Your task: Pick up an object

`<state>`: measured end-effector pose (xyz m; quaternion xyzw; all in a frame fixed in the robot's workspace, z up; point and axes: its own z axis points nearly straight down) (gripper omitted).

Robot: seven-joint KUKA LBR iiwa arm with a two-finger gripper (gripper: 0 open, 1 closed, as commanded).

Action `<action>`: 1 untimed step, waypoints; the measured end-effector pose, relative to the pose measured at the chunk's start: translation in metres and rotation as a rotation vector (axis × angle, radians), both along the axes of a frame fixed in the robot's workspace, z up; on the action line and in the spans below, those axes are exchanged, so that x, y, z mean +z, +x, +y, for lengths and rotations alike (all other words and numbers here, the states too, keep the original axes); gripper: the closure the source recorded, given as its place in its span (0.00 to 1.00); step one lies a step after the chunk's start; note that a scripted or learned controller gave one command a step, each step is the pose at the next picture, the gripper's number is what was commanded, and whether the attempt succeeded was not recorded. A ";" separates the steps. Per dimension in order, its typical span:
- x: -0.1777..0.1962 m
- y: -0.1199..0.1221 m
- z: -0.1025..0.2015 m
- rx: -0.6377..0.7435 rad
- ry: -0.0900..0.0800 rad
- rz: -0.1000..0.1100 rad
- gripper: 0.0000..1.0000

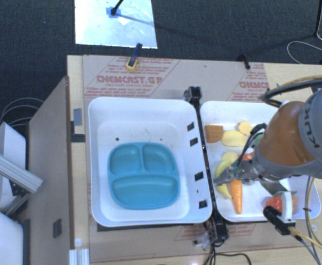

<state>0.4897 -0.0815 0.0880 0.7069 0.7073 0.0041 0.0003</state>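
Note:
My gripper [227, 175] is low in the right bin [310, 206], near its left wall, and the grey and orange arm [293, 139] covers the bin's right half. Its tip lies among toy foods. A yellow-green pear [226, 160] sits just above it. An orange carrot [236, 195] and a yellow banana piece [222, 190] lie just below it. Further back are a brown bread piece [214, 133] and two yellow pieces [233, 138] [244, 128]. A red and orange item [275, 203] rests at the front right. Nothing is visibly held.
The left bin [103, 148] holds a blue divided plate [143, 175]. A black divider with clips [200, 148] runs between the two bins. Cardboard [149, 79] lies under the bins on the bench. Cables [299, 233] trail off the wrist near the front right corner.

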 end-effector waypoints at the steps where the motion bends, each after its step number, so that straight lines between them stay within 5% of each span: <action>1: 0.016 0.005 0.003 0.005 0.005 -0.011 1.00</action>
